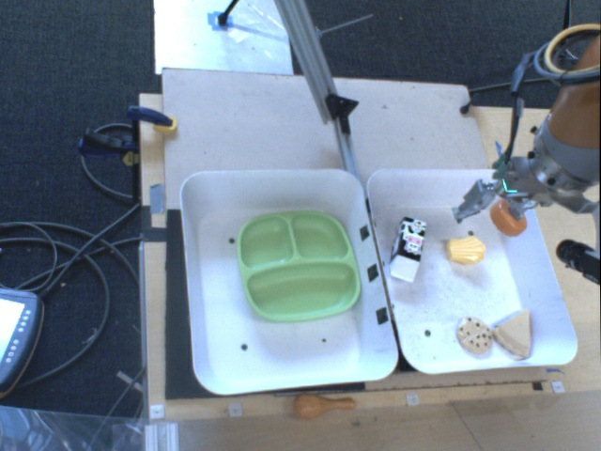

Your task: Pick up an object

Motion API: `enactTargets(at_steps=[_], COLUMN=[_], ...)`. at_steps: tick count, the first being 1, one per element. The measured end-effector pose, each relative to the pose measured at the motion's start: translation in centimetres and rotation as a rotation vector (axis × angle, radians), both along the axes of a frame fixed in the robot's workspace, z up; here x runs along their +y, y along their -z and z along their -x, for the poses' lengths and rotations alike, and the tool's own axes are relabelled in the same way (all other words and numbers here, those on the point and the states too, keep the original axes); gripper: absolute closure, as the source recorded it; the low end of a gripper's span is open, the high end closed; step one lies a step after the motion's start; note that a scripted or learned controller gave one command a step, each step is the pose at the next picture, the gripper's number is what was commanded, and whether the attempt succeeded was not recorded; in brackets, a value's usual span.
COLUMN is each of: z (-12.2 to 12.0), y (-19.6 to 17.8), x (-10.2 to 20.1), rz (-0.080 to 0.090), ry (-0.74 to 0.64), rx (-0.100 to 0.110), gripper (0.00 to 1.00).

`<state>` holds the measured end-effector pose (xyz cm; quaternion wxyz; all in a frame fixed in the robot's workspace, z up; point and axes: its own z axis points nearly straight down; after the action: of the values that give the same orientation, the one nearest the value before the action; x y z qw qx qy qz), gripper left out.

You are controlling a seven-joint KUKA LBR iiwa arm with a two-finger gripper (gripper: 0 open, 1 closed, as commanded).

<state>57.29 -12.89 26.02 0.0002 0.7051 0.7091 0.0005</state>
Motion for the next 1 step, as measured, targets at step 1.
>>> enactTargets(at_steps=[1], z=[0.0], y=[-0.01], x=[0.0], rz=[0.0], ry=[0.002], rx=[0.0], gripper=[0.0])
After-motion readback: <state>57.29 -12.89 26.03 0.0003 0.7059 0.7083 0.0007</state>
